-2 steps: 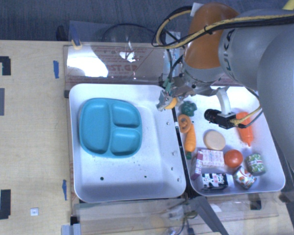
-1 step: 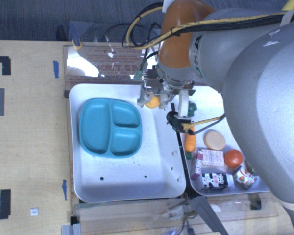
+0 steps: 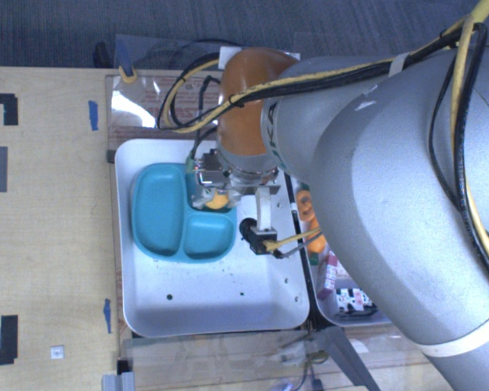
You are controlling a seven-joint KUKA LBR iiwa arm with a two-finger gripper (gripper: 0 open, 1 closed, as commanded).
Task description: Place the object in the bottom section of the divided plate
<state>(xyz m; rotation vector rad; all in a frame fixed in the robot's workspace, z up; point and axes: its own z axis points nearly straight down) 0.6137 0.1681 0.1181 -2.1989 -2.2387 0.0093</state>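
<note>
Hand (image 3: 209,191): hung over the plate's right edge, grip state unclear.
Object (image 3: 218,203): yellow-orange, beneath the hand.
Plate (image 3: 159,210): blue, divided, in the left bin (image 3: 196,300).

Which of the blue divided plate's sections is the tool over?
The small upper-right section of the blue divided plate: the tool hangs over it with an orange-yellow object there, unlike the large left section and lower-right section.

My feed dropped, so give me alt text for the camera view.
The gripper hangs over the blue plate's right edge, with a yellow-orange object just under it. The plate lies in the left bin.
</note>
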